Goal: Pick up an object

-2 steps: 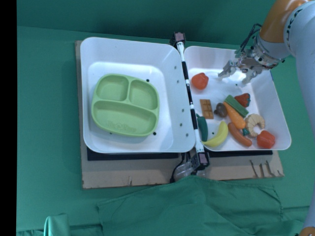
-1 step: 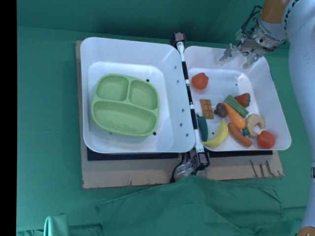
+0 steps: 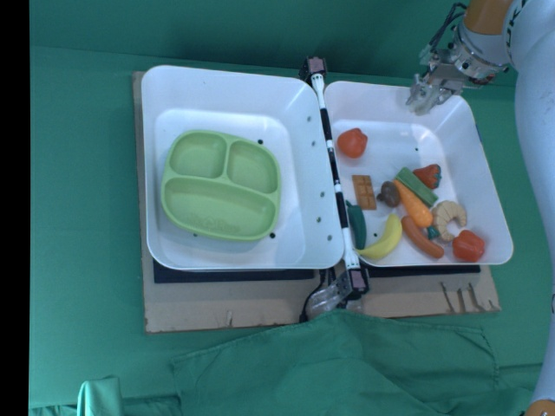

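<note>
The right bin (image 3: 460,133) holds toy food: a red tomato (image 3: 352,142), a brown waffle (image 3: 365,191), a banana (image 3: 384,240), a green cucumber (image 3: 356,224), a carrot (image 3: 414,204), a sausage (image 3: 421,237), a croissant (image 3: 449,217), a red pepper (image 3: 428,176) and another red piece (image 3: 468,245). My gripper (image 3: 425,96) hangs above the far edge of that bin, well apart from the food. Nothing shows between its fingers.
The left bin (image 3: 173,94) carries a light green divided plate (image 3: 221,184). A black-and-white striped bar (image 3: 334,176) runs between the two bins. Both rest on a cardboard base (image 3: 225,306) over green cloth, which bunches up at the front (image 3: 347,362).
</note>
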`<action>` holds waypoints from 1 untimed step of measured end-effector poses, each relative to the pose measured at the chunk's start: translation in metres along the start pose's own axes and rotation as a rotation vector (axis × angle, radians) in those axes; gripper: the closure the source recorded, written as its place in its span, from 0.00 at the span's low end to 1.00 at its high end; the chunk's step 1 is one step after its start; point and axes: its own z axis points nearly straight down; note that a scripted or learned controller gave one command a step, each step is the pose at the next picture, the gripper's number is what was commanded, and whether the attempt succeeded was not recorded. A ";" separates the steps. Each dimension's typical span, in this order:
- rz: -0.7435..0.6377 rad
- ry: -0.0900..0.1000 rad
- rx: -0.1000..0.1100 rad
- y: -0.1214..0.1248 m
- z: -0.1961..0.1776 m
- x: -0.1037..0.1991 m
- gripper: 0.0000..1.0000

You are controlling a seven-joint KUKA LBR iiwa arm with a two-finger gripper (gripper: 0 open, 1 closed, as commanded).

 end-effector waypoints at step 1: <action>-0.003 0.005 0.002 -0.001 -0.043 0.017 1.00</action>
